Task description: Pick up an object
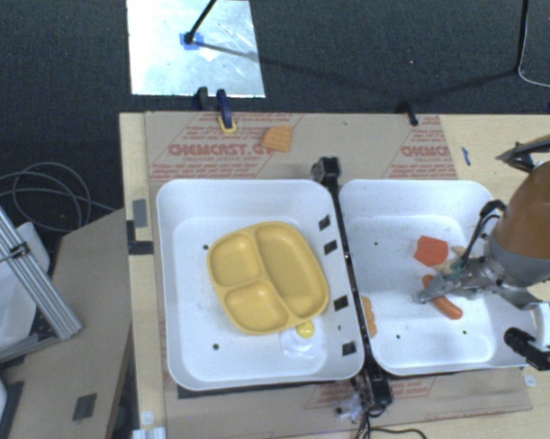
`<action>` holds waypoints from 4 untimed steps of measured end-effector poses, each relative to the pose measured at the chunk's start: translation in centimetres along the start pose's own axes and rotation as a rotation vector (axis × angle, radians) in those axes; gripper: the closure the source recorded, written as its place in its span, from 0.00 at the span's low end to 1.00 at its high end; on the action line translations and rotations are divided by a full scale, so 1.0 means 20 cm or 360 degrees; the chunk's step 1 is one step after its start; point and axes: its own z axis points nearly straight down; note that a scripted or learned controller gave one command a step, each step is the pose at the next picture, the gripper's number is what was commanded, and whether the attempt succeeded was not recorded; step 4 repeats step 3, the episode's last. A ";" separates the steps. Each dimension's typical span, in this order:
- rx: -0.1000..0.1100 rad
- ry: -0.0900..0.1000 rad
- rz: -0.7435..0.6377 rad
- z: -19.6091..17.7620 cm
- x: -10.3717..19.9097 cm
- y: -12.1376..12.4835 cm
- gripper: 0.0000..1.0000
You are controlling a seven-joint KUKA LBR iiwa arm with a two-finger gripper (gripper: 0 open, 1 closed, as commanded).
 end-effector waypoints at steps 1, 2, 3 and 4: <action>-0.0003 0.0003 -0.0005 -0.08 0.01 0.01 1.00; -0.0001 0.0009 -0.0018 -0.01 0.35 0.13 1.00; -0.0015 0.0011 -0.0025 -0.55 0.76 0.06 1.00; -0.0015 0.0011 -0.0025 -0.55 0.76 0.06 1.00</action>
